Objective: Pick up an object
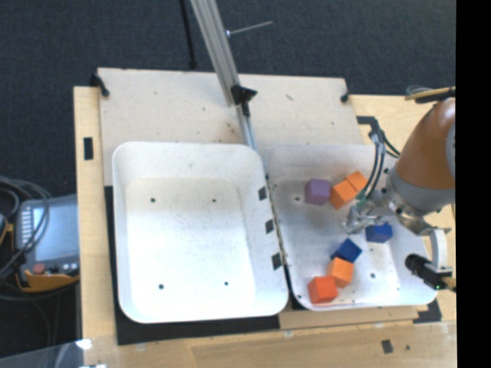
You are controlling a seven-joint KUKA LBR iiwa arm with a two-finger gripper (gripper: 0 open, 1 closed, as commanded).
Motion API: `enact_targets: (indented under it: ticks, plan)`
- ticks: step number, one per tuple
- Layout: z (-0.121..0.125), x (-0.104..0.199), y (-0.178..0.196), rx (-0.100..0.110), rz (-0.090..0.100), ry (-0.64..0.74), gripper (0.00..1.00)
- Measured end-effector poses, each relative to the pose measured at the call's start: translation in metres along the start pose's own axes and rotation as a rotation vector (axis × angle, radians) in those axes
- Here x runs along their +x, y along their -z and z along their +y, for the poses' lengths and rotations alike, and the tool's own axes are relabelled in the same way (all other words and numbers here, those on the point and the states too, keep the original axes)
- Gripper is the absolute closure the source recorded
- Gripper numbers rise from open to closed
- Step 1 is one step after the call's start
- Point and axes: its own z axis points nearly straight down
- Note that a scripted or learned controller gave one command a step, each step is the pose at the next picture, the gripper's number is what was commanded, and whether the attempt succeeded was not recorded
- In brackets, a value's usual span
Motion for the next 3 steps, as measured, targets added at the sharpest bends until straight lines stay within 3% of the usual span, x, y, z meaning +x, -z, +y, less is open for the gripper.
enact_targets:
  ticks: [2,3]
  plan:
    - [0.012,-0.006,0.096,-0.002,-0.001,0.012,1.00]
    - [0.025,0.052,0.097,0.002,0.002,0.017,1.00]
